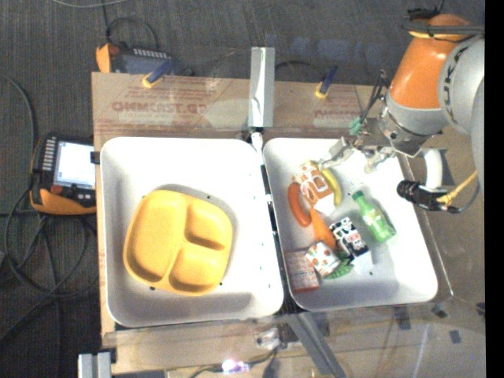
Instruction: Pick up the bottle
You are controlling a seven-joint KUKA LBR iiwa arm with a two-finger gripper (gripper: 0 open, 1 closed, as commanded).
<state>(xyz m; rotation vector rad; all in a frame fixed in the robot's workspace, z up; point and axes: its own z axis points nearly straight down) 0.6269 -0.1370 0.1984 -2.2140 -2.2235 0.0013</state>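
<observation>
Bottle (373,217) green, label unreadable, right bin (409,286), end effector (358,144) state perhaps spread, unclear

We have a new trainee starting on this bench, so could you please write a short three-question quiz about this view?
1. True or false: the green bottle lies in the right bin.
2. What sits in the left bin? A) a red mug B) a yellow divided tray C) a blue towel
3. Fill in: the tool is over the right bin's ____ edge, apart from the bottle.

Key: 1 true. 2 B. 3 far, beside the banana and the other packed items.
</observation>
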